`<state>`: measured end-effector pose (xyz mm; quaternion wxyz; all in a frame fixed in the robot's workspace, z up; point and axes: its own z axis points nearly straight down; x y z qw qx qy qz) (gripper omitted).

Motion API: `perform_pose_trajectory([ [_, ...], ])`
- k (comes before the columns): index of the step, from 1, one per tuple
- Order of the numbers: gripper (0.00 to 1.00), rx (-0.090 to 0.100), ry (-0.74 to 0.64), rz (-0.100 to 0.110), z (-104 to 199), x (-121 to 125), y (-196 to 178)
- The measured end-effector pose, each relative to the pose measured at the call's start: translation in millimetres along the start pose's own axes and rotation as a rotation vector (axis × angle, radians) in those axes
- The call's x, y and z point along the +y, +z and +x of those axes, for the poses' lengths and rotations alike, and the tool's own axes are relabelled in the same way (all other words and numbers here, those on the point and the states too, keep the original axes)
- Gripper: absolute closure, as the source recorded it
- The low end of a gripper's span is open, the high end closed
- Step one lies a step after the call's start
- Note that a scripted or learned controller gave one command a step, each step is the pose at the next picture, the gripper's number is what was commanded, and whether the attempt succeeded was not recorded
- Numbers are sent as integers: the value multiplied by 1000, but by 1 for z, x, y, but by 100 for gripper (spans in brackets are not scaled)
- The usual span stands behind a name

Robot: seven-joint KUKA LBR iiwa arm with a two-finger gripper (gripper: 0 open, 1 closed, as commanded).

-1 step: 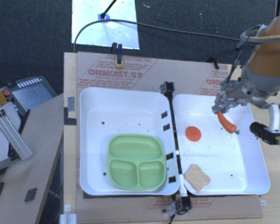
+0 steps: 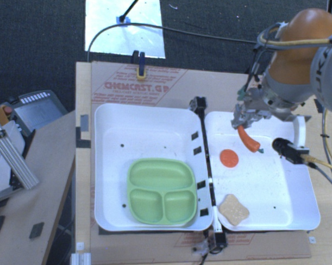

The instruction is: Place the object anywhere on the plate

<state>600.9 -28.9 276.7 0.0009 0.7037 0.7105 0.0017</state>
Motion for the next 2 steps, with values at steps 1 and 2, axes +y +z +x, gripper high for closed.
perform_pose_trajectory([
  [1, 100, 0, 1, 1, 44, 13, 6],
  [2, 100, 1, 0, 3, 98, 13, 22],
])
